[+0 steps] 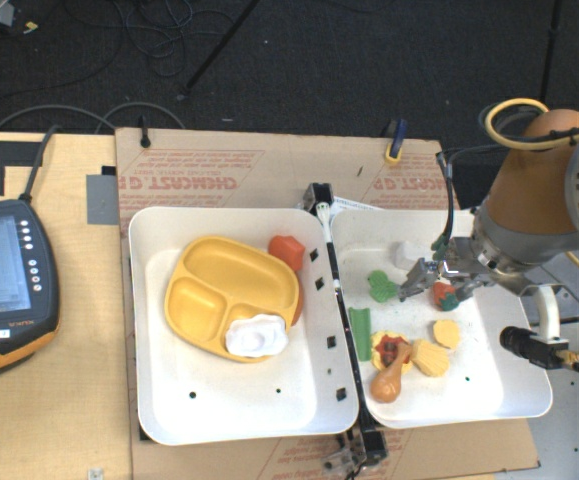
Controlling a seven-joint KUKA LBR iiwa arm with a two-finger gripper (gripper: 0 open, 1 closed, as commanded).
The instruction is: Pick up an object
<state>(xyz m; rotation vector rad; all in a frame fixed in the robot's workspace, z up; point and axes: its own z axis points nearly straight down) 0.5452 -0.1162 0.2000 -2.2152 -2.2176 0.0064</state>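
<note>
Camera view: claw (439, 286), fingers spread, hovers just above a small red-and-green toy (446, 294) in the right bin (514, 393).

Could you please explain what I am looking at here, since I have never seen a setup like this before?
This is one camera fixed above a bench, looking down at a slant. The grey and orange machine on the right is a robot arm; its end effector is low over the right white bin, among small toy foods: a green piece, yellow pieces and a drumstick. The left bin holds a yellow divided plate with a white item on it and an orange-red piece beside it. Whether anything is gripped is unclear.
</note>
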